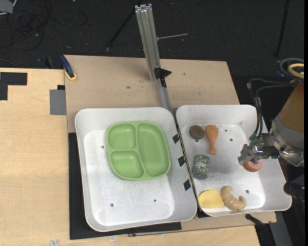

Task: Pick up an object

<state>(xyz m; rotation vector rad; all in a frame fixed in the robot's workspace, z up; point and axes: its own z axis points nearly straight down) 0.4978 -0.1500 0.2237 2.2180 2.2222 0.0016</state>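
Pink-red round object (253,165) at the right side of the right bin (215,108), tucked directly beneath the gripper (249,156) and partly covered by it. Gripper low over the bin floor, at or just above the object's upper left edge; contact not clear from this slant. Spread or closed: cannot tell, too dark and too small against the object. Grey arm (292,122) behind it, reaching in over the bin's right rim, with the object close to that rim. Bare white floor to the left of the gripper, between it and a green can (200,166) lying near the bin's left wall. Farther up and left, an orange drumstick-shaped toy (211,138) and, just beside it, a brown round piece (196,132), both well apart from the gripper. Toward the near rim, a tan curled piece (233,199) touching a yellow flat piece (210,200), with open floor between them and the pink-red object. Across the shared edge, fitted with small black clips (182,160), the left bin (83,118) with a green divided plate (138,150) in its upper middle and bare floor below it. Beyond the bins, an upright metal post (150,40) on the brown board.
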